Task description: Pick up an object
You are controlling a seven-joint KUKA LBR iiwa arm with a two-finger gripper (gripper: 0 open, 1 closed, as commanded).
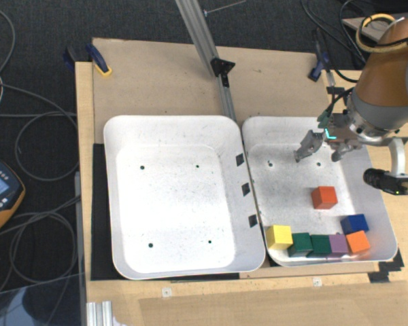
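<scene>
My gripper (321,151) hangs over the back part of the right bin (285,182), fingers spread open with nothing between them. A red-orange cube (324,197) lies on the bin floor a little in front of the gripper. Along the bin's front edge sit a yellow cube (280,236), two green blocks (310,244), a purple block (338,244), an orange cube (358,241) and a blue block (354,223).
The left bin (170,195) stands beside the right one, with small black clips along the shared edge. A slanted metal rod (204,43) crosses the back of the bench. Blue clamps (99,58) sit at the bench's back corners.
</scene>
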